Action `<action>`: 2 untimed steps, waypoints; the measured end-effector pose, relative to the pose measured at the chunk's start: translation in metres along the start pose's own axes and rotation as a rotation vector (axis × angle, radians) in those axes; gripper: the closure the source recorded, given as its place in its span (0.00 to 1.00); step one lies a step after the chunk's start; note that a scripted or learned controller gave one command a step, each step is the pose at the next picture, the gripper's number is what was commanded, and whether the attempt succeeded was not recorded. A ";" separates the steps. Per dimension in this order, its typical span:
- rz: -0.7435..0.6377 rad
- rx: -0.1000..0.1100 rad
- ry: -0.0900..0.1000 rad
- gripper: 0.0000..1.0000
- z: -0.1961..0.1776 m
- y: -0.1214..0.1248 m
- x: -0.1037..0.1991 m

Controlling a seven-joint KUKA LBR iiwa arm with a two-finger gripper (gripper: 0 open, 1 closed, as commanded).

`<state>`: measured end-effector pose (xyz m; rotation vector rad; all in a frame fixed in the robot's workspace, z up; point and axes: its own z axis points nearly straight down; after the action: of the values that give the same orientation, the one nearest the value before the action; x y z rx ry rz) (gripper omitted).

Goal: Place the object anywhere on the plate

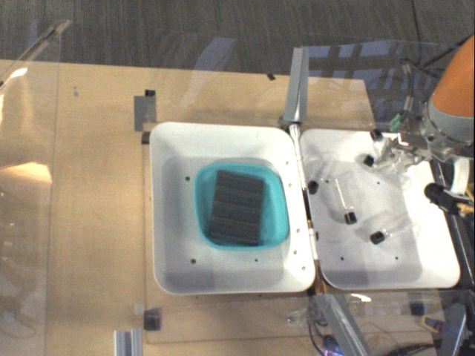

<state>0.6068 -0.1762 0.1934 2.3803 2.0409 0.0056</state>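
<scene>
A teal square plate (pixel 276 199) sits in the middle of the left white bin (pixel 171 221). A dark grey ribbed block (pixel 237 206) lies flat on the plate, well inside its rim. My gripper (pixel 392 150) hangs over the far part of the right white bin (pixel 438 269), below the grey wrist and the orange band (pixel 456 87). It is well to the right of the plate and apart from the block. A small clear vial with a black cap (pixel 369 159) lies just left of the gripper.
The right bin holds clear vials with black caps: one near its centre (pixel 345 205), one further forward (pixel 386 232), one by the left wall (pixel 318 180). A metal divider post (pixel 297 87) stands behind the seam between the bins.
</scene>
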 end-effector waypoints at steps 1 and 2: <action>-0.170 0.003 0.002 1.00 0.054 -0.046 0.068; -0.228 0.000 0.003 1.00 0.007 -0.082 0.157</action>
<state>0.5499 -0.0090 0.1859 2.1336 2.3002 0.0083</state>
